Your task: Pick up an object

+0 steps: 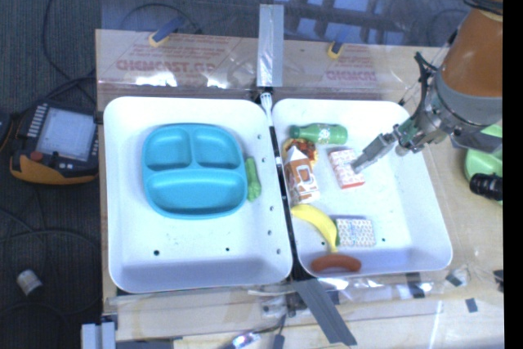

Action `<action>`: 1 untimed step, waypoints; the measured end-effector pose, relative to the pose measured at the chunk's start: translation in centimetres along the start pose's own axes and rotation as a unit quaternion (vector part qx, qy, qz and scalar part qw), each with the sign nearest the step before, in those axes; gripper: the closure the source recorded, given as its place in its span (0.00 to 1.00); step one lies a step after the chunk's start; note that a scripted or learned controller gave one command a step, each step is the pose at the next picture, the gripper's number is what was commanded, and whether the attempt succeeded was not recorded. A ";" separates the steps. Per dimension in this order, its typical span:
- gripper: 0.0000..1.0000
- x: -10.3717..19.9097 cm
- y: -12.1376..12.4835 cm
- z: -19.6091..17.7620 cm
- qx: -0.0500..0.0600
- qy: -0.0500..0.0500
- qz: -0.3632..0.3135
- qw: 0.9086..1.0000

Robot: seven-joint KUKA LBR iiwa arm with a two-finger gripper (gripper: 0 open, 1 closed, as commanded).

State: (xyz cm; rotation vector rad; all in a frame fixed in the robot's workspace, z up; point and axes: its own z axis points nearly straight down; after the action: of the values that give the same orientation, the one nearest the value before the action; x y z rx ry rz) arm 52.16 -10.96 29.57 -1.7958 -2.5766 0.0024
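Fingers: state cannot be told; the gripper (359, 163) reads as one dark slanted tip, too blurred to separate, and nothing is seen held.
Gripper position: low over the right bin (413, 212), its tip at the upper right edge of the red-and-white packet (346, 168); contact cannot be confirmed.
Arm: reaches in from the right on a downward slant toward the middle of that bin, judged an approach to a pick.
Likely target: the red-and-white packet, lying flat and nearest the tip; this is a judgement only.
Other candidates, right bin: green bottle (319, 133) on its side near the back wall; orange carton (301, 172) against the left wall; banana (317, 224) and patterned pouch (355, 233) toward the front; red sausage-like piece (335, 263) at the front wall.
Left bin (131, 241): holds a blue divided tray (194, 170) with a small green item (252, 178) just beside its right edge.
Surface: carries both bins side by side, walls touching at the centre.
Task status: not yet done; every object rests in a bin.
Risk: a flat packet offers little edge to grip.
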 end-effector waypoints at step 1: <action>0.00 -3.8 2.1 9.3 0.001 0.001 0.072 0.997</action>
State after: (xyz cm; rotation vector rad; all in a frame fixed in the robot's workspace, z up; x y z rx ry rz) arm 55.46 -13.75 20.29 -1.9761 -2.4380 0.0023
